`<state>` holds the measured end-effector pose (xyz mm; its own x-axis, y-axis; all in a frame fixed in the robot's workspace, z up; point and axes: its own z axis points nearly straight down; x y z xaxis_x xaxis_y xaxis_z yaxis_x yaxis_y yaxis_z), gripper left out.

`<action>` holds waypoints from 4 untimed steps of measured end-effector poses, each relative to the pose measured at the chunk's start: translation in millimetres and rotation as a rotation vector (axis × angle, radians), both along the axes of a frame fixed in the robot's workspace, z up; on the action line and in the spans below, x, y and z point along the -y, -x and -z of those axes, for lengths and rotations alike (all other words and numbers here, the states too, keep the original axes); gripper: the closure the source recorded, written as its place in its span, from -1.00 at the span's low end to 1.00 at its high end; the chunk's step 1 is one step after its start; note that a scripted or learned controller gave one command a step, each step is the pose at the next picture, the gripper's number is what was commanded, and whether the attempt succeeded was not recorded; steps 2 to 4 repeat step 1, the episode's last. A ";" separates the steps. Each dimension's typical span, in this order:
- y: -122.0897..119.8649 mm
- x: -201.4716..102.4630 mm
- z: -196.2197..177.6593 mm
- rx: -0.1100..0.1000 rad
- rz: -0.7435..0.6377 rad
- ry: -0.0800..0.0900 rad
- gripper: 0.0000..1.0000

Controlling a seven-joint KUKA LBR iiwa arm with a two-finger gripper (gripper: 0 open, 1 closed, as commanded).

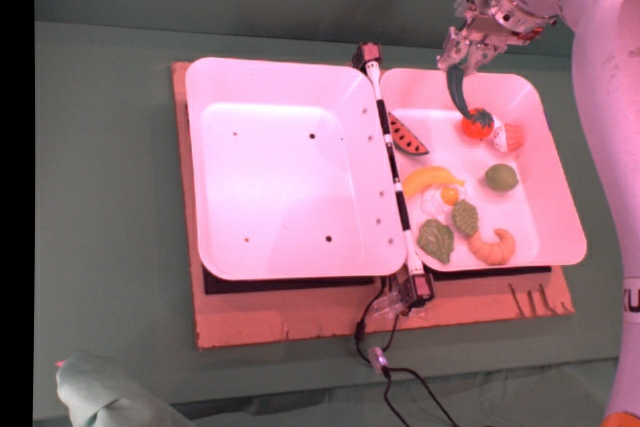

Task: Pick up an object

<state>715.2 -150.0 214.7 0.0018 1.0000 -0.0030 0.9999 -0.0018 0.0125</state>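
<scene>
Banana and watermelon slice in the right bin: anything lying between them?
Nothing. In the camera view, only bare white bin floor separates the watermelon slice from the banana.

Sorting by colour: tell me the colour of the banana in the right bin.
Yellow. The banana shows clearly in the camera view.

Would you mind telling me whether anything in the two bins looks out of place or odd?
Nothing is spilled or damaged. The toy foods all crowd the right bin, while the left bin shows just dark specks.
</scene>
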 end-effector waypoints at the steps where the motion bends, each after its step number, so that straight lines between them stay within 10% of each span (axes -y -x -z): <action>1: -2.9 1.1 -69.6 0.002 0.000 0.001 1.00; 4: -2.9 1.1 -69.6 0.002 0.000 0.001 1.00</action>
